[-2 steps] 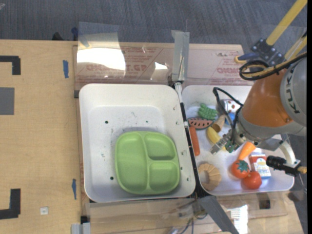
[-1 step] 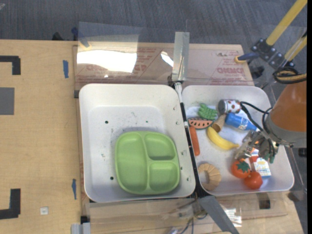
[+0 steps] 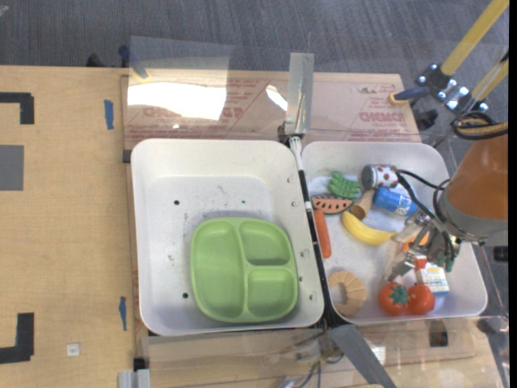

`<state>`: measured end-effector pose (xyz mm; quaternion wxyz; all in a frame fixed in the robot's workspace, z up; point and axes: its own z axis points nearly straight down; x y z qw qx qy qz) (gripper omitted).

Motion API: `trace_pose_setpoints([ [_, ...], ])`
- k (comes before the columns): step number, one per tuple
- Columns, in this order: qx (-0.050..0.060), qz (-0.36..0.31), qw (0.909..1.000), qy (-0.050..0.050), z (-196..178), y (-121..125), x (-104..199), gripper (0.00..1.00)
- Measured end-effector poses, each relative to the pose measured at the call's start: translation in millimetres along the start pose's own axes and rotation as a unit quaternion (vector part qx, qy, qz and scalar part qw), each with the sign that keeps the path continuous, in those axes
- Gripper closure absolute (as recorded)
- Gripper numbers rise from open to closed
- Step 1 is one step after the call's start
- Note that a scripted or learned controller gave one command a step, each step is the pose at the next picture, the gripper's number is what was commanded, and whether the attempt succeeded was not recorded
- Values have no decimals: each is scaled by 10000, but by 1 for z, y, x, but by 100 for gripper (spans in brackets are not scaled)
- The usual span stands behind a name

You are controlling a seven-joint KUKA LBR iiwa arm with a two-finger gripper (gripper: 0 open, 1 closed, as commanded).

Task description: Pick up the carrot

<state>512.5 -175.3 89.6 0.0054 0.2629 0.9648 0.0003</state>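
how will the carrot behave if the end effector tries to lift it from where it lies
The carrot looks like a smooth toy, so probably stiff and light, perhaps slippery. Its thin, rounded shape may roll under a sideways nudge. It lies close against the right bin's left wall, so one finger likely has little room there, and a grasp may slip.

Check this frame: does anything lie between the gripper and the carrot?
Yes. The banana lies in the right bin between the gripper at the right and the carrot along the bin's left wall.
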Motion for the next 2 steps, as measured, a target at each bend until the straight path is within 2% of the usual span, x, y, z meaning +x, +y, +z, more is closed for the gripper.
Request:
trace_pose_setpoints([
  [1, -19, 0, 10000, -69, -13, 2, -4, 100],
  [2, -4, -174, 9998, -35, -2, 40, 32, 100],
])
